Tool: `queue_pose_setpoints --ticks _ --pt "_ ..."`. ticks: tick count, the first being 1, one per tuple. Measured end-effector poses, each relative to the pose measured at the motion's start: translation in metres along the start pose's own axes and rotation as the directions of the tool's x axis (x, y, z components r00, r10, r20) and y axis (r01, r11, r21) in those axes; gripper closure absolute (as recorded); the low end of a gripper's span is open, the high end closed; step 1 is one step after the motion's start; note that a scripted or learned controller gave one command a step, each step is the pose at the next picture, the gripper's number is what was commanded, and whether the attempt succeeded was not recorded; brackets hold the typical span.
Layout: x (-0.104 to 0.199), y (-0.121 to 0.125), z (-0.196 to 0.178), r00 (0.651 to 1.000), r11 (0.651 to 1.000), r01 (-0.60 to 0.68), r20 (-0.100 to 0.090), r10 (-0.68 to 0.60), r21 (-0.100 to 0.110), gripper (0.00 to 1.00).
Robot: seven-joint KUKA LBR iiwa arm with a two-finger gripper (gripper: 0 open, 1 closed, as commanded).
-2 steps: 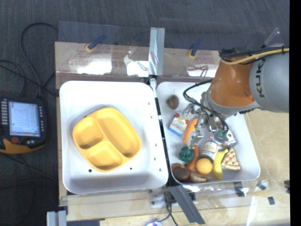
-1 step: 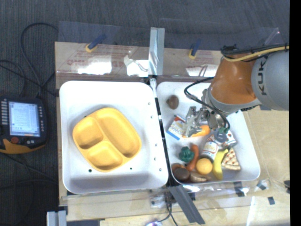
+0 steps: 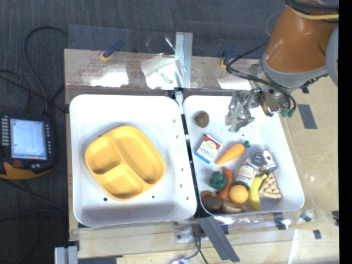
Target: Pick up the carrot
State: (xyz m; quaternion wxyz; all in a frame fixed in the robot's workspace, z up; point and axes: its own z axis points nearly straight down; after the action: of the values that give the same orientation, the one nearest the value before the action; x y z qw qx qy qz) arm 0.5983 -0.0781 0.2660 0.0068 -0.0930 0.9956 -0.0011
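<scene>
White plastic on both sides of you, operator: two shallow bins sit edge to edge on the bench. Your left bin [image 3: 82, 202] carries one thing, a yellow divided tray [image 3: 124, 161] with three compartments, lying at a slant near the middle.

Your right bin [image 3: 289, 169] is the busy one. Up near its far-left corner sits a small brown round item [image 3: 202, 118]. Below that, a little white carton with red and blue print [image 3: 208, 148] lies tilted, and just beside it on the right is the carrot [image 3: 231, 153], orange with a bit of green at the upper-right end, lying on a diagonal on the bin floor with nothing on top of it.

Toward the near edge the toys crowd together: a green leafy piece [image 3: 218, 179], a small can [image 3: 245, 172], a round orange fruit [image 3: 238, 194], a banana [image 3: 255, 191], a pizza slice [image 3: 270, 187] and a brown lump [image 3: 212, 202] at the near-left.

Your gripper [image 3: 238, 117] hangs over the far part of the right bin, above and a little right of the carrot, apart from it. Its fingers look slightly parted, with nothing between them. The carrot is untouched.
</scene>
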Motion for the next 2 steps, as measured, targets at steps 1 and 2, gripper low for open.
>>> queue_pose_setpoints --ticks 1,2 --pt "0.002 0.001 0.005 1.000 1.000 0.000 -0.009 0.000 -0.004 0.00" --pt "0.032 -0.022 0.125 0.999 0.999 -0.050 -0.022 0.049 -0.007 0.00"
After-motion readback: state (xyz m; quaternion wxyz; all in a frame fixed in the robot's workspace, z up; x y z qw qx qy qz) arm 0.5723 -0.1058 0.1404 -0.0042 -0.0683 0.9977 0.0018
